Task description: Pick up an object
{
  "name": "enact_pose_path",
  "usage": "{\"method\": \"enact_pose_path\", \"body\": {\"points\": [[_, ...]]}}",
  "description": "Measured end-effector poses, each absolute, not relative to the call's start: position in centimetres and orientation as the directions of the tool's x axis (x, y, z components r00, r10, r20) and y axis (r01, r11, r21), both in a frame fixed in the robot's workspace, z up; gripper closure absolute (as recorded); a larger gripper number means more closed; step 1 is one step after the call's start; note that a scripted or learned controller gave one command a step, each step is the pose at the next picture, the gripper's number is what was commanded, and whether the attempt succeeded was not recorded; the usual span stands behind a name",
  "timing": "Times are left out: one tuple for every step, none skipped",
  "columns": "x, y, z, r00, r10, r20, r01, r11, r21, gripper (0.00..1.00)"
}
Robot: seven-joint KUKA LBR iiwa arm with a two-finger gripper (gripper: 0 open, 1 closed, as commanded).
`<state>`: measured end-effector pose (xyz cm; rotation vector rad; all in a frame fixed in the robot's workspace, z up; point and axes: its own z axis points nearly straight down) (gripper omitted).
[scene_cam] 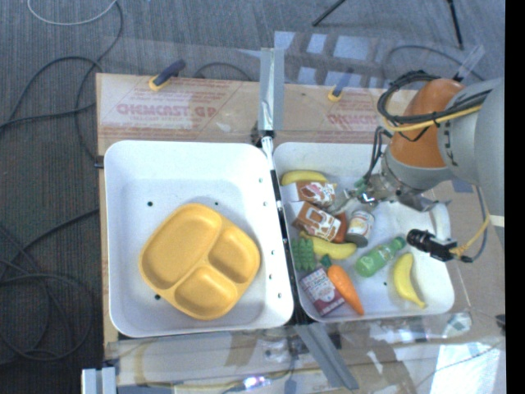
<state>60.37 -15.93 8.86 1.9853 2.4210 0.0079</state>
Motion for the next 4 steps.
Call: {"method": "enact_pose_path", "body": {"points": [[60.5, -15.8, 9.6, -0.196, 0.981, -0.004, 0.981, 0.196, 0.012, 1.00], [57.9, -17.4, 9.0, -0.250, 0.968, -0.007, 0.968, 0.250, 0.015, 1.00], [57.9, -17.2, 9.6, -0.250, 0.968, -0.005, 0.968, 0.250, 0.014, 1.00], [59.3, -8.7, 21.7, -0.133, 0.991, -0.001, 0.991, 0.133, -0.004, 1.00]]}}
